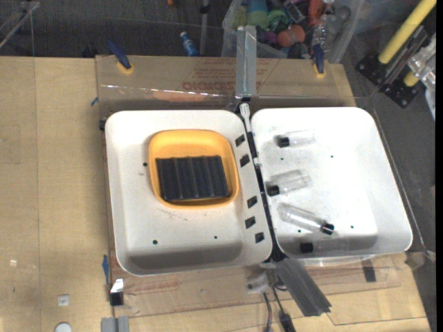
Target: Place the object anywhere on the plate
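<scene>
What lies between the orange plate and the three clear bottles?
In the camera view, the divider where both bins meet separates the orange plate from the clear bottles.

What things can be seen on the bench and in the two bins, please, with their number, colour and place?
white bins: 2, white, side by side on the bench
plate: 1, orange-yellow, in the left bin
ridged block: 1, dark, lying on the plate
clear vials: 3, transparent with black caps, in the right bin, apart from each other
black tabs: several, black, along the divider between the bins
clamps: 2, blue and orange, at the far edge of the bench
box of toys: 1, clear with mixed colours, behind the bench
</scene>
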### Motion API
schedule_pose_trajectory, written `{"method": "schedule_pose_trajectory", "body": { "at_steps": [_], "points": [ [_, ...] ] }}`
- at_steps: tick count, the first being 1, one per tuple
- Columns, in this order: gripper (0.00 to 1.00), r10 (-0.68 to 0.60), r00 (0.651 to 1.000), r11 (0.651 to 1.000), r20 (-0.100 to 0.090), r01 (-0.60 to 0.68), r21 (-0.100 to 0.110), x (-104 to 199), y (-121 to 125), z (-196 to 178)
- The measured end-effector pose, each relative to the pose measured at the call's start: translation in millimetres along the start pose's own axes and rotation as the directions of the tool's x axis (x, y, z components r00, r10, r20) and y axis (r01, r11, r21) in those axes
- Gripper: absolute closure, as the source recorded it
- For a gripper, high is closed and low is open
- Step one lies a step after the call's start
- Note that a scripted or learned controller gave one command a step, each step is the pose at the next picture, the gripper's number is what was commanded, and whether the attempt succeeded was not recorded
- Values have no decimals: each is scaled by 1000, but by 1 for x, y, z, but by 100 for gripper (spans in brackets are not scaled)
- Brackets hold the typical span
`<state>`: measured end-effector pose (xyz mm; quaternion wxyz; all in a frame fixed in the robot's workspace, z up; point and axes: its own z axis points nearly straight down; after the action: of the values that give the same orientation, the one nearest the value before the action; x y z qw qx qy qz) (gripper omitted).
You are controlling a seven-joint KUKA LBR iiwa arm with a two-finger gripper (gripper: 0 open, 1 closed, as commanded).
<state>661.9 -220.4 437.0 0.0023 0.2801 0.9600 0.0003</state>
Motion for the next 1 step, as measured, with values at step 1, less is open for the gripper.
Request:
{"method": "schedule_pose_trajectory", "body": {
  "at_steps": [1],
  "points": [
    [100,-108,994,994,0,108,0,1,0,0]
  ]
}}
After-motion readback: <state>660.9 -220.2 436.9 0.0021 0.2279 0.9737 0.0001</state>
